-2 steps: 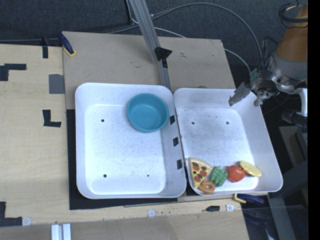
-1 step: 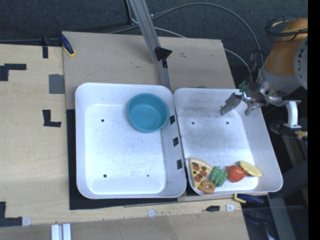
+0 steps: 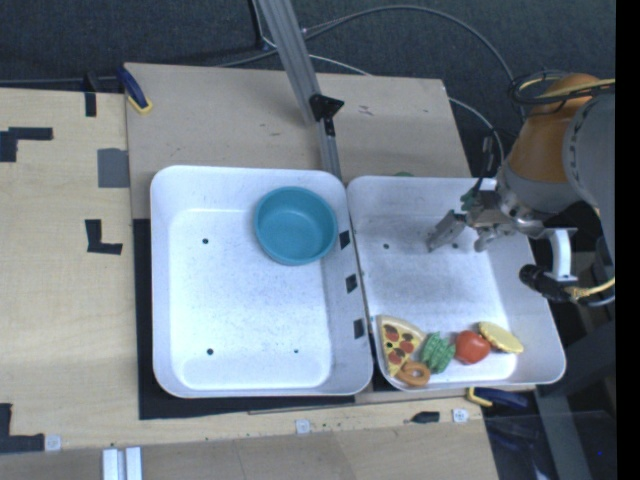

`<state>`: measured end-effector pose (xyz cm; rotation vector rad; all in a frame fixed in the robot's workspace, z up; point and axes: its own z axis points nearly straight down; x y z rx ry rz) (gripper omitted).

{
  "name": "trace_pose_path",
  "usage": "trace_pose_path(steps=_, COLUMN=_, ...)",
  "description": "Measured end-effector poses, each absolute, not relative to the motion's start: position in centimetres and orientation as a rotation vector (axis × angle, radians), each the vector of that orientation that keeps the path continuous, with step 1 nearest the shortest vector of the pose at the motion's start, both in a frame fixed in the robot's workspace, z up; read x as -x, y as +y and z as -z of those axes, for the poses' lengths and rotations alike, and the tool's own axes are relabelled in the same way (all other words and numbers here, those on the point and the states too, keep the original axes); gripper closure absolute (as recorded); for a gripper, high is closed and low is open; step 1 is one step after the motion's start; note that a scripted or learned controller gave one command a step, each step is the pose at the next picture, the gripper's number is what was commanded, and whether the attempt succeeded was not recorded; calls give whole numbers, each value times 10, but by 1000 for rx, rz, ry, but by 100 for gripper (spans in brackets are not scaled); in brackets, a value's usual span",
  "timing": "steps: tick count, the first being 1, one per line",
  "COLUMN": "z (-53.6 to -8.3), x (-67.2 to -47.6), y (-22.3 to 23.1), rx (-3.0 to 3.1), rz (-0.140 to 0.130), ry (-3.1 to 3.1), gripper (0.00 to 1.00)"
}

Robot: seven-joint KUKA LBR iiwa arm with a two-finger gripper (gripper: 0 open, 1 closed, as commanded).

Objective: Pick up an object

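The gripper [image 3: 462,234] hangs over the right bin [image 3: 420,278], fingers spread, nothing between them. The toy food [image 3: 440,350] sits bunched in that bin's near corner, well apart from the gripper. A blue bowl [image 3: 295,225] occupies the left bin [image 3: 200,308].

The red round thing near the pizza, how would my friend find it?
Look at the right-hand shallow white bin and follow it to its near edge, where a row of small toy foods lies. The round red toy tomato sits between the green leafy toy and the yellow toy piece; it is the row's one plain red ball.
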<state>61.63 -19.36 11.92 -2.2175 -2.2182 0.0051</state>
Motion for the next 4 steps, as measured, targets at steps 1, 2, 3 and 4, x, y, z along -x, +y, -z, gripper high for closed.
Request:
trace_pose_path(steps=1, z=-133, x=-618, y=-194, rx=2220, rz=-1, ry=-2223, gripper=100)
trace_pose_path(steps=2, z=-195, x=-618, y=-195, rx=2224, rz=4, ry=-2225, gripper=100)
trace_pose_path(steps=3, z=-256, x=-624, y=-197, rx=2224, rz=4, ry=-2225, gripper=100)
trace_pose_path(steps=4, z=-288, x=-624, y=-197, rx=2222, rz=2, ry=-2224, gripper=100)
